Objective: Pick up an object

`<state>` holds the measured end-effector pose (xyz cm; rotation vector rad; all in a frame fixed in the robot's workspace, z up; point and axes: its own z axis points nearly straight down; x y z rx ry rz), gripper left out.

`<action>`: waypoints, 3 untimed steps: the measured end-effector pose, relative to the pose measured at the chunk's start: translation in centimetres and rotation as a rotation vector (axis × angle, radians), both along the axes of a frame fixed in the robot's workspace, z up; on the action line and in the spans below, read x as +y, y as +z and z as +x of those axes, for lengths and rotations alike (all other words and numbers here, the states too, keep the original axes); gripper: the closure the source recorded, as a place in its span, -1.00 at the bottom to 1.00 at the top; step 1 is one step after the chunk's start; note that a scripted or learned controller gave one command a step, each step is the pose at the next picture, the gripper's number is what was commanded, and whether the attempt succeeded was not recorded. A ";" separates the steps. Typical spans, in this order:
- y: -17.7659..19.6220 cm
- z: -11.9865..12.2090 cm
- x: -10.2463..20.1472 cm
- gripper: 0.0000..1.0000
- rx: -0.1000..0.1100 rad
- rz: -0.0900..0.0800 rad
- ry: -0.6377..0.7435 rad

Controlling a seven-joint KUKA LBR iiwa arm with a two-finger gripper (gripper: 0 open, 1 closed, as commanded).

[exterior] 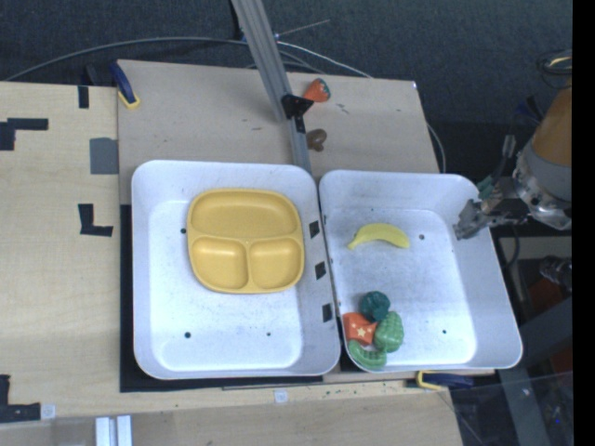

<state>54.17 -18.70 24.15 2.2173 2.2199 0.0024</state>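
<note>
Grey arm (548, 170) with orange band came in from right, cut off by frame edge. Gripper (469, 219) sat at the right bin's (483, 295) right rim, high on that side. Too small and dark to read; could not tell whether clenched or released. Saw nothing between the tips. Touching the rim or just above it: unclear.

Yellow banana (379, 237) lay in right bin, upper middle, well apart from gripper. Cluster at the bin's lower left corner: dark teal round object (375, 304), orange-red piece (358, 327), green lumpy objects (387, 338). Touched each other; exact shapes hard to make out, lowest green one pressed against the bin wall.

Left bin (153, 277) held a yellow three-compartment plate (246, 240), upper middle, lying flat. Dark specks scattered over both bin floors.

Bins side by side on pale wooden bench (56, 249) with black tape marks. Metal rail (265, 49) ran slantwise from the top down to the bins' joint, with a small orange-red clip-like thing (318, 89) beside it. Blue-and-yellow clamp (124, 85) at board's upper left corner. Dark carpet (418, 17) behind, thin cables across it.
</note>
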 end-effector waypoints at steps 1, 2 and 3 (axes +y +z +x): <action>4.5 0.1 0.0 1.00 0.000 0.000 0.001; 2.6 -0.8 5.5 1.00 0.007 0.003 0.004; 2.1 0.0 11.2 1.00 0.006 0.003 0.006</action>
